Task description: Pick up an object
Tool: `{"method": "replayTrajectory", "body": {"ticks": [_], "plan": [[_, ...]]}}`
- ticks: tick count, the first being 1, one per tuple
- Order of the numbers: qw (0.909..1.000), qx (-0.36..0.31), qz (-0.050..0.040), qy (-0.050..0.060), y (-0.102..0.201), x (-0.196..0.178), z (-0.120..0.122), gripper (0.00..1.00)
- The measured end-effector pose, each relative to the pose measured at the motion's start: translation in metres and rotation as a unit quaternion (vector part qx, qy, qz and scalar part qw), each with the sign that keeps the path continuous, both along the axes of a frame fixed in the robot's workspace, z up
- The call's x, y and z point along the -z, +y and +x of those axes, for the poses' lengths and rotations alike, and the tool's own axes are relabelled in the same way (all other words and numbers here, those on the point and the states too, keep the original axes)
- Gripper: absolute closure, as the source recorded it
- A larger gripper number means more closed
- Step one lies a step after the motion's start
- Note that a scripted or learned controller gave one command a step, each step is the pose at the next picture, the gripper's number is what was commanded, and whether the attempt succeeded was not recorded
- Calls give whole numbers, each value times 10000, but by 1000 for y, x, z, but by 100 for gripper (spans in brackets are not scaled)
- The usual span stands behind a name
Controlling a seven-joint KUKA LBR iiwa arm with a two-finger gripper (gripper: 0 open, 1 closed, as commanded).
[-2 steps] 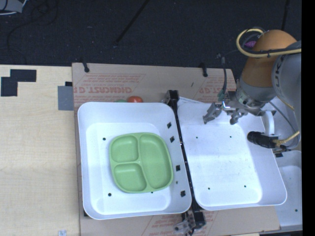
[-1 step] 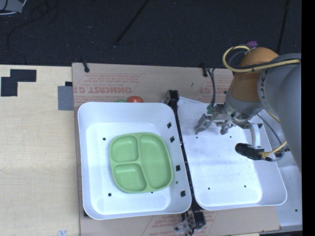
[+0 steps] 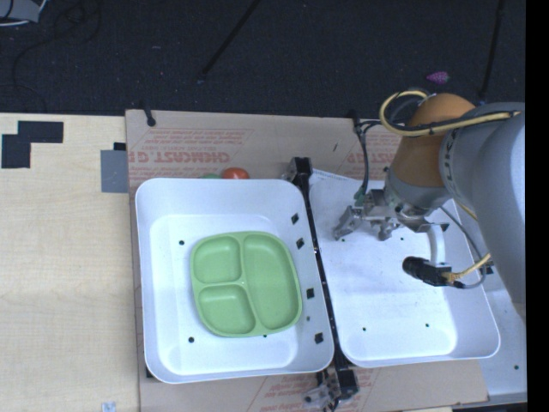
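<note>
The gripper [image 3: 364, 221] hangs over the upper left of the right bin [image 3: 412, 333], and from this angle I cannot tell how it is set. The one clear candidate to lift is the green divided plate [image 3: 246, 282], lying flat in the middle of the left bin [image 3: 163, 230]. It lies toward eight o'clock from the gripper, across the divider between the bins. The plate's long axis runs roughly from eleven to five o'clock. A small red object [image 3: 235, 174] peeks over the left bin's far rim, at twelve o'clock from the plate. The cardboard sheet [image 3: 257, 140] on the tabletop [image 3: 60, 256] carries red print, upside down here; it seems to read CHEMCEST, though I can't be sure.
</note>
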State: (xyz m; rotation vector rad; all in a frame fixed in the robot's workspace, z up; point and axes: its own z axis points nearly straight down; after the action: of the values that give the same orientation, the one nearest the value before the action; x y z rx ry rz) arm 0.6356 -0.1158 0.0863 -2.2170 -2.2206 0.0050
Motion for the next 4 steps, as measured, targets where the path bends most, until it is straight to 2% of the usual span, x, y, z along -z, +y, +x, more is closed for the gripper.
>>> {"method": "replayTrajectory", "body": {"ticks": [1,3,4], "plan": [[10000,7,1,-3,0,-11,0,100],[10000,29,-6,-33,-8,-115,-6,100],[10000,0,-2,-39,0,-165,-10,100]]}}
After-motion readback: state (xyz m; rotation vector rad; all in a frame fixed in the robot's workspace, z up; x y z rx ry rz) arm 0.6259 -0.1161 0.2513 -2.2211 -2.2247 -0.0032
